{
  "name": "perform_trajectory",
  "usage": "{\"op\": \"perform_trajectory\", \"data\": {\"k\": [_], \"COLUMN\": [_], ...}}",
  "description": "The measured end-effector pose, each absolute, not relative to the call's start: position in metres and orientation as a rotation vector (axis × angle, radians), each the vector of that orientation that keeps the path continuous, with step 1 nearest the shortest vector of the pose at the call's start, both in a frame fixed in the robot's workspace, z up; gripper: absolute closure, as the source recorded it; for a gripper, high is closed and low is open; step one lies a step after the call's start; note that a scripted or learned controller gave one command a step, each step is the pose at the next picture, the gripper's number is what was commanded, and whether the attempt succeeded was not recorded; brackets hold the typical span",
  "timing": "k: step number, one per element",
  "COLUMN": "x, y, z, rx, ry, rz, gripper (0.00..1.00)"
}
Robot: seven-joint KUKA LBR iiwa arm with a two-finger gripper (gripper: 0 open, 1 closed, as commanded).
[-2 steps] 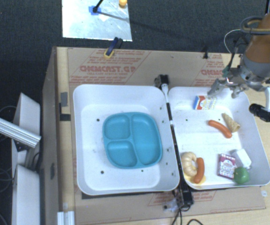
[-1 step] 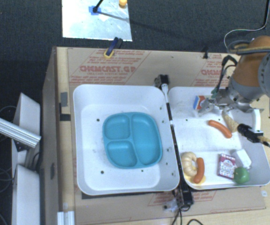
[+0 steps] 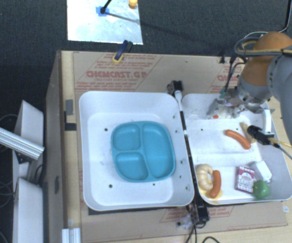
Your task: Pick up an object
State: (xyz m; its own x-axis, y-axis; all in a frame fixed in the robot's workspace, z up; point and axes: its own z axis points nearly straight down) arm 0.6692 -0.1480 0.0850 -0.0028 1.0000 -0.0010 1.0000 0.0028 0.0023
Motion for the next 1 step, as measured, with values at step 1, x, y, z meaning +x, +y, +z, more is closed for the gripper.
{"op": "perform_trajectory", "data": {"k": [1], "x": [0.6698], "y": [-0.1799], "z": [0.1605], "rx": [2.215], "ry": [2.22], "rz": [0.004], "gripper": [0.0]}}
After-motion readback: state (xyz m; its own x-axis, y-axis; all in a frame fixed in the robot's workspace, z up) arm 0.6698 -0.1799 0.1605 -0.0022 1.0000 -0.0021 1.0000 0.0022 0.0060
